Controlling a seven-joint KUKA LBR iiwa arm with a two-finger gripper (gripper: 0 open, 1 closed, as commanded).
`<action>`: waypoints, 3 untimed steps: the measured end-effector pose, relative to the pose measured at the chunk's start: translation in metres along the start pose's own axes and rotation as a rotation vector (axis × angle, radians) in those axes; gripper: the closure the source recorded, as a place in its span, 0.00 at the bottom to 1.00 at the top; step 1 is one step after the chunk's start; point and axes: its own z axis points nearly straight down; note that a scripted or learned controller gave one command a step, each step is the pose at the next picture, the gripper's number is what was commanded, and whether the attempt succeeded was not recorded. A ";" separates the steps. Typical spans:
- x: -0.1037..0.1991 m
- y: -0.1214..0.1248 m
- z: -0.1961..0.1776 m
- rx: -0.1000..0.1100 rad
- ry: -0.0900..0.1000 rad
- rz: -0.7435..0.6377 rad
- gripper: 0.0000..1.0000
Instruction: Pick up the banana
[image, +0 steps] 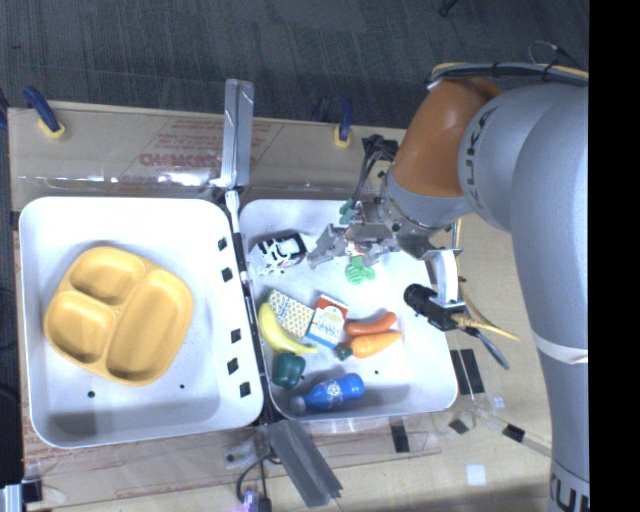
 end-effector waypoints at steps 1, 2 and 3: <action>0.090 -0.032 0.012 0.000 -0.002 -0.138 0.00; 0.155 -0.086 0.012 0.000 -0.003 -0.146 0.00; 0.154 -0.085 0.012 -0.001 -0.003 -0.144 0.00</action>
